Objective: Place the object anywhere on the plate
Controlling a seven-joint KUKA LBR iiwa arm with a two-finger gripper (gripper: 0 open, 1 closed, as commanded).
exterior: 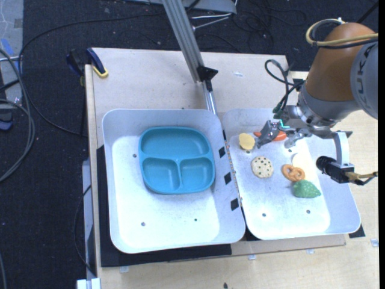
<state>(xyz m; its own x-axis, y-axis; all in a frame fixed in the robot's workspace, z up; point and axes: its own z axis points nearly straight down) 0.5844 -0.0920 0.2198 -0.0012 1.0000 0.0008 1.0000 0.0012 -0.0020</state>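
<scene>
A blue three-compartment plate (177, 160) lies in the left bin (120, 221). My gripper (283, 133) hangs over the back of the right bin (337, 215). A small orange carrot-like piece (268, 135) is right at its tip, and I cannot tell whether it is gripped. A yellow lump (246, 141) lies just left of the gripper. In front of it lie a spotted cookie (261, 167), an orange pretzel (293, 173) and a green leafy piece (307, 189).
A slanted metal pole (186, 35) comes down to the bench behind the seam between the bins. The raised rims where the bins meet (228, 167) separate the plate from the food pieces. Bare white floor shows at the front of both bins.
</scene>
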